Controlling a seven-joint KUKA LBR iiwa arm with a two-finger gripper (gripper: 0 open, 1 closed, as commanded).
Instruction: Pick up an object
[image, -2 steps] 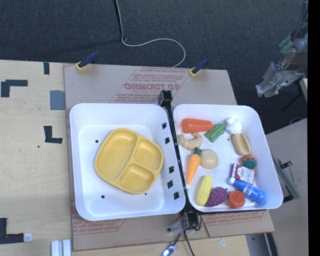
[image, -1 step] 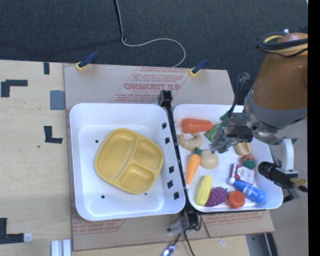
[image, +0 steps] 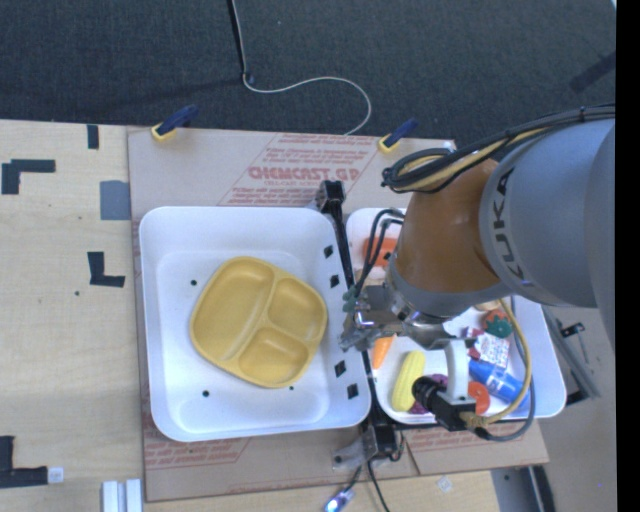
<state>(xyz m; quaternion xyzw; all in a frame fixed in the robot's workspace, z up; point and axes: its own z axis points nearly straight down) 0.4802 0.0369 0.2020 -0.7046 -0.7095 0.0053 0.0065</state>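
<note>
**Arm low over the right bin, grasp unclear**

Whether the fingers (image: 368, 332) are parted or closed cannot be told; the arm's wrist covers them, and nothing can be seen between them. They sit at the right bin's (image: 548, 392) left edge, beside the divider. An orange carrot-like piece (image: 380, 350) lies just at their 5 o'clock. Further out at 5 o'clock a yellow corn cob (image: 407, 379) rests, with a blue bottle (image: 497, 377) and a red-and-white packet (image: 494, 347) toward 3 o'clock. At 9 o'clock, the left bin (image: 160, 300) holds a yellow divided plate (image: 259, 321). Both bins rest on cardboard on the tabletop (image: 60, 330).
</note>
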